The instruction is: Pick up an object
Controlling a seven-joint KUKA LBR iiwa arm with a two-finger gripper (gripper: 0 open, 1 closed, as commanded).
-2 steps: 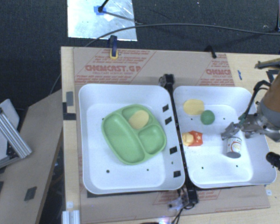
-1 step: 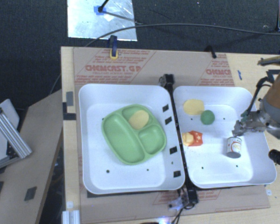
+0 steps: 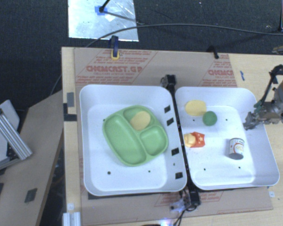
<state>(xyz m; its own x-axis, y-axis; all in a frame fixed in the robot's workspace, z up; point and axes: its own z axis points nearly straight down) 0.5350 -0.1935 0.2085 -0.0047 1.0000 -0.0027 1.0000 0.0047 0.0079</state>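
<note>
While apparently tilted, gripper (image 3: 251, 122) hovers over right bin's (image 3: 269, 164) rim.

Small upright can (image 3: 236, 147) in right bin (image 3: 264, 171), near red-yellow packet (image 3: 194, 139).

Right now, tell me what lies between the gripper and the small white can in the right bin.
In the camera view, only bare white bin floor separates the gripper from the small white can.

At three o'clock we see our grey metal tool (image 3: 251, 122), small and dull, with a thin dark cable looping above it toward the wrist.
</note>
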